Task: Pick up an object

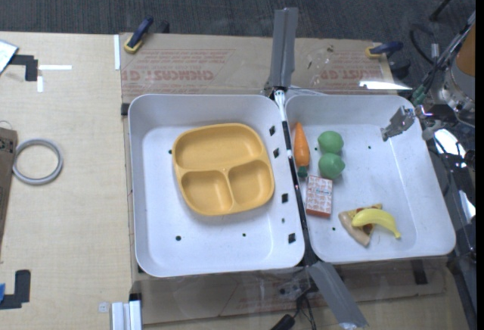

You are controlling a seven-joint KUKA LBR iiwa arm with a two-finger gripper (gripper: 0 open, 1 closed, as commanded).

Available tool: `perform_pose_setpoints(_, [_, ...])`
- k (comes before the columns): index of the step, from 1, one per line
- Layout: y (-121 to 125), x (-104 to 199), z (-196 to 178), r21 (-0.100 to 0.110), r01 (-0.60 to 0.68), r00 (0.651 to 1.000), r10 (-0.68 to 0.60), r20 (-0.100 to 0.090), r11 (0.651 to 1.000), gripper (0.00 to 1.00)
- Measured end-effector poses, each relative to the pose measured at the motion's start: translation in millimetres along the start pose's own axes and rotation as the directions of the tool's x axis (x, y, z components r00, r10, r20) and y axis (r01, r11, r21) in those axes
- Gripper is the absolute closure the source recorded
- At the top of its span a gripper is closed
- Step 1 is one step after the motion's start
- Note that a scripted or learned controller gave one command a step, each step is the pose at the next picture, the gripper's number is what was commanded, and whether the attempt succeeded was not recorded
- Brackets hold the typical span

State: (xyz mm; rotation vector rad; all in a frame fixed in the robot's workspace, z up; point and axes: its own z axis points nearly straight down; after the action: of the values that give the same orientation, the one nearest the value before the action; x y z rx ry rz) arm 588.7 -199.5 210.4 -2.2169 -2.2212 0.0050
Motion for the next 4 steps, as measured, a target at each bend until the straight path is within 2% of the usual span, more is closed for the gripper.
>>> perform_pose_setpoints(1, [-1, 42, 89, -0.001, 0.236, 0.972, -0.236, 0.0, 0.972, 0.0])
perform_pose_setpoints(2, [-94, 59, 109, -0.001, 0.234, 0.972, -0.234, -0.001, 0.972, 0.0])
perform_pose_setpoints(3, [-93, 58, 102, 0.0, 0.229, 0.973, -0.229, -0.001, 0.973, 1.0])
perform_pose_setpoints(4, [-72, 36, 89, -0.001, -0.187, 0.982, 0.187, 0.001, 0.982, 1.0])
